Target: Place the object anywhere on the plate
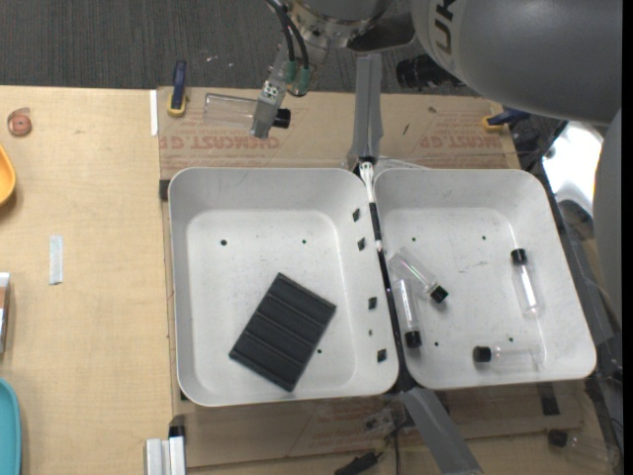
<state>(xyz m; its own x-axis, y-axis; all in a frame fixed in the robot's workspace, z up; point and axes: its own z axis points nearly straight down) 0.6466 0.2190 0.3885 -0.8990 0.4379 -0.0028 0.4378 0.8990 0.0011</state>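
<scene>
A black ribbed plate (284, 331) lies flat at a slant in the left bin (198, 216), toward its front. My gripper (266, 117) hangs above the cardboard behind the left bin's back rim, well away from the plate. It is shut on a clear tube (227, 107) with a black cap (283, 119). The tube lies crosswise between the fingers, clear body sticking out to the left and cap to the right. Several more clear tubes with black caps lie in the right bin (564, 226), for instance one (416, 274) near its left wall.
A raised divider (371, 236) with black clips separates the two bins. A blue-handled clamp (178, 85) stands at the cardboard's back left corner. The wooden bench (79, 265) to the left bears small items. The arm's grey body (514, 28) fills the upper right.
</scene>
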